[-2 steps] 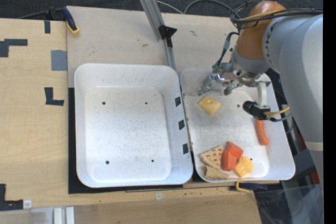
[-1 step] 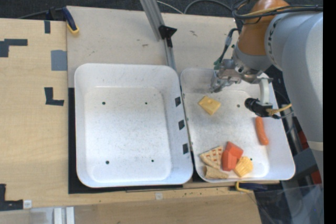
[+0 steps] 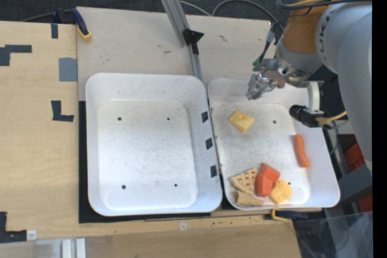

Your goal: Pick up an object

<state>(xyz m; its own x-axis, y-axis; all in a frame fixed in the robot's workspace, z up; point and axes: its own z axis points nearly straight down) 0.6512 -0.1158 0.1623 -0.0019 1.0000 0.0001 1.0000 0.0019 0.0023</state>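
Gripper (image 3: 256, 89) of the grey arm hangs over the far part of the right bin (image 3: 314, 187), close to its back wall, and nothing is between its fingers; if they are spread or closed I cannot tell from where I stand, they look too small and dark. The nearest object is a pale yellow block (image 3: 242, 121), lying on the bin floor just beside the gripper, toward the front of the bench and a little toward the left bin (image 3: 100, 130). I judge this block is the natural target, because the arm needs only a short move forward and down to come over it. The block seems turned at a slant, so its corners point along the bin sides, and the fingers may need a turn to meet its flat faces. An orange carrot-like piece (image 3: 300, 150) lies apart near the right wall, with its long axis running front to back. A heap of small things, a waffle-patterned piece (image 3: 244, 180), a red block (image 3: 266, 179) and a yellow ridged piece (image 3: 280, 192), lies touching together at the front edge, well apart from the gripper.
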